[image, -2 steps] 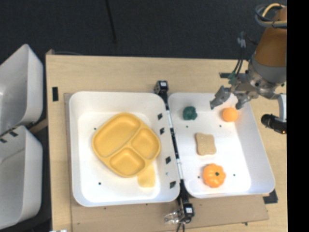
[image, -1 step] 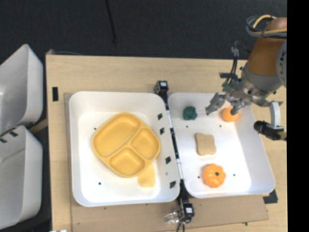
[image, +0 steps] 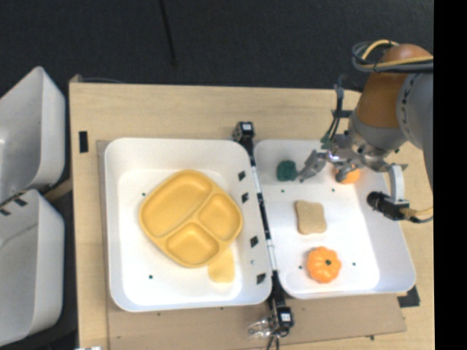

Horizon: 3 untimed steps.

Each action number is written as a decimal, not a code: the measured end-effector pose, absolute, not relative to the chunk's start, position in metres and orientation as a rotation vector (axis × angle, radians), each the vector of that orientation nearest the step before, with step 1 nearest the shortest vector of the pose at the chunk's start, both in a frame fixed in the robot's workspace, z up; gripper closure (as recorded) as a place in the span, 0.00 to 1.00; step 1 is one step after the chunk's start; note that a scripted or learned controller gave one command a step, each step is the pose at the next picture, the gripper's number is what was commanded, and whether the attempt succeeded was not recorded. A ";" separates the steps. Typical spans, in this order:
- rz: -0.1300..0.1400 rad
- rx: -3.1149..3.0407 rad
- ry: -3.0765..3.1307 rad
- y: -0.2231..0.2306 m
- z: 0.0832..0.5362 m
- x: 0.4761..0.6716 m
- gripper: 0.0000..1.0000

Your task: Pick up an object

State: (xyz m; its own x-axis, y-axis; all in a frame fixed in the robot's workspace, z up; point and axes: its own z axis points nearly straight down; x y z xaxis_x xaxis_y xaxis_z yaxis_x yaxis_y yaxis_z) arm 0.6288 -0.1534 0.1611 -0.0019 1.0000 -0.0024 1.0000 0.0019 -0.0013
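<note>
My gripper [image: 336, 166] hangs low over the far part of the right bin [image: 379, 268], and it is open. One grey finger [image: 312, 164] points down-left toward a small dark green object [image: 286, 170] and stops just short of it. A small orange object [image: 349, 174] lies right under the gripper, partly hidden by it. Nearer the camera in the same bin lie a tan bread-like slice [image: 311, 217] and an orange pumpkin [image: 323, 264], both apart from the gripper.
The left bin [image: 120, 268] holds a yellow divided plate [image: 191, 217] with a pale yellow piece [image: 222, 270] beside its near edge. A black cable and connector [image: 387, 204] hang off the arm over the right bin's right side.
</note>
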 end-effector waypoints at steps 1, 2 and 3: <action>-0.006 2.220 2.225 -0.146 0.103 0.626 0.00; 0.003 2.216 2.221 -0.147 0.118 0.628 1.00; 0.004 2.221 2.216 -0.158 0.172 0.628 1.00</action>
State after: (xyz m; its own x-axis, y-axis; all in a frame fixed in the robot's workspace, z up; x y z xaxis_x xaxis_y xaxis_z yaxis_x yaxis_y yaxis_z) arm 0.6281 -0.1578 0.1721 0.0022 1.0000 -0.0013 1.0000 -0.0022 0.0054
